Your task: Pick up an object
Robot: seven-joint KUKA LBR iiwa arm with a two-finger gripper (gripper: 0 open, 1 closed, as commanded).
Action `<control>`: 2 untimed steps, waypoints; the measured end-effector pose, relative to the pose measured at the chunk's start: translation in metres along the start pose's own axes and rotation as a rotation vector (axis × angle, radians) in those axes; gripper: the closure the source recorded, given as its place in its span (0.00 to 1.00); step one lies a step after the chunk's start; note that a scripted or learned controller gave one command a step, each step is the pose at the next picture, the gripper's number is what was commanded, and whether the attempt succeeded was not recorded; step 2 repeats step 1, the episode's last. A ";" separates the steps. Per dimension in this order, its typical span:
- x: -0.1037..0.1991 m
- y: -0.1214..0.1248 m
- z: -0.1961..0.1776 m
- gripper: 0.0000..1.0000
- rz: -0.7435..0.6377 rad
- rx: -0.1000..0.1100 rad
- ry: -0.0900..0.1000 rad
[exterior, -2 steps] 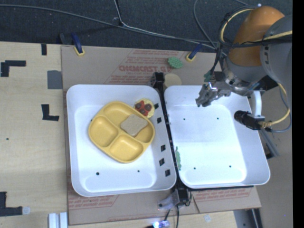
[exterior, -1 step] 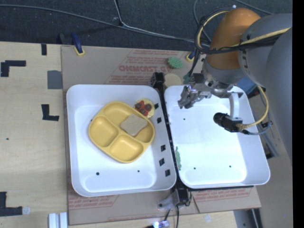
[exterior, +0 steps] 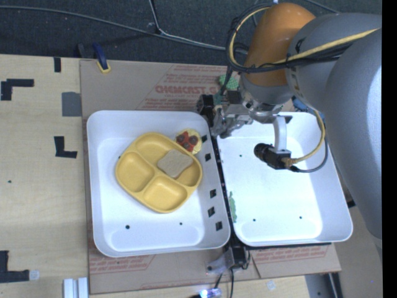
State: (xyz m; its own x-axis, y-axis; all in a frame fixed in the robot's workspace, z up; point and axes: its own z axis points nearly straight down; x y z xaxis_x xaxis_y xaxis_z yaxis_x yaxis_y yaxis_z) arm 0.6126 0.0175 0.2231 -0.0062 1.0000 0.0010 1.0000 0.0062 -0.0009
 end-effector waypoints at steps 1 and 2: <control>0.062 -0.011 0.003 1.00 -0.001 0.002 0.000; 0.062 -0.011 0.003 1.00 -0.001 0.002 0.000</control>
